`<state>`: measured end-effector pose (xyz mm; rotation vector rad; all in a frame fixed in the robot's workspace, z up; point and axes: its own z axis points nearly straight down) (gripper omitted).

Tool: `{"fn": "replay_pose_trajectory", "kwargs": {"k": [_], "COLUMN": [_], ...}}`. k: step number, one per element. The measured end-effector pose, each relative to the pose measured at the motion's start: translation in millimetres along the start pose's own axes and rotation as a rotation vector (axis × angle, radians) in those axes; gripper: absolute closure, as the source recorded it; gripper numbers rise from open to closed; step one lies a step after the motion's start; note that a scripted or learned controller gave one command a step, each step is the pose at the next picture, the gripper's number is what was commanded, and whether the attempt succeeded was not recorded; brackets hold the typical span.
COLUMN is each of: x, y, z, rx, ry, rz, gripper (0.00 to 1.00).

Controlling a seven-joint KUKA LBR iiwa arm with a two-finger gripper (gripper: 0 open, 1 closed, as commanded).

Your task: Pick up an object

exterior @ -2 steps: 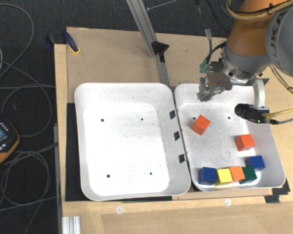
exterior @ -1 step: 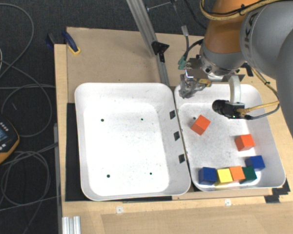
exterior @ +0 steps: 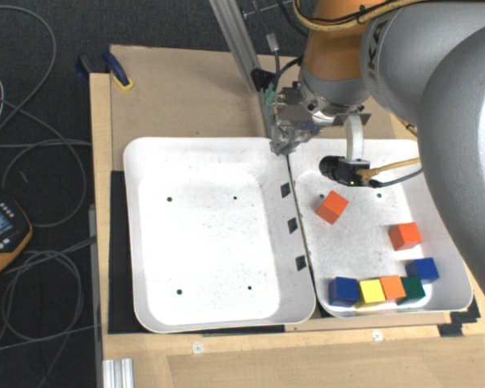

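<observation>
The claw (exterior: 282, 144) hangs at the far end of the strip where the two white bins meet, toward the tabletop's (exterior: 186, 95) far edge. It sits right over the rims there, beside the foot of a slanted metal rail (exterior: 234, 31). Nothing shows in its grasp, and I cannot tell whether it is released or clenched. The grey arm with its orange band reaches in from the tabletop's right edge, above the right bin (exterior: 360, 245).

All the blocks lie in the right bin. A tilted orange block (exterior: 333, 206) rests on the bin floor nearest the claw, well apart from the others and near the divider between the bins. A second orange block (exterior: 404, 235) lies closer to the tabletop's right edge. A lone blue block (exterior: 423, 269) sits nearer the near right corner. Just beside it, a row of four blocks (exterior: 372, 291) lines the bin's near wall: blue, yellow, orange and green, side by side, with the green end next to the lone blue block.

The left bin (exterior: 202, 217) has a white floor speckled with dark flecks. A blue and yellow clamp (exterior: 117, 69) grips the tabletop's far left corner. Off the tabletop's left edge, cables (exterior: 32, 176) loop over the dark floor beside a handheld controller (exterior: 0, 229).
</observation>
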<state>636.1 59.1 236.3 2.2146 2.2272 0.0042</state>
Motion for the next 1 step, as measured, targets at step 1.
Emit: {"fn": "replay_pose_trajectory", "kwargs": {"k": [1], "x": [-3.2], "y": [-0.4], "z": [-0.9], "rx": [0.001], "ry": [-0.002], "rz": [0.004], "gripper": [0.00]}}
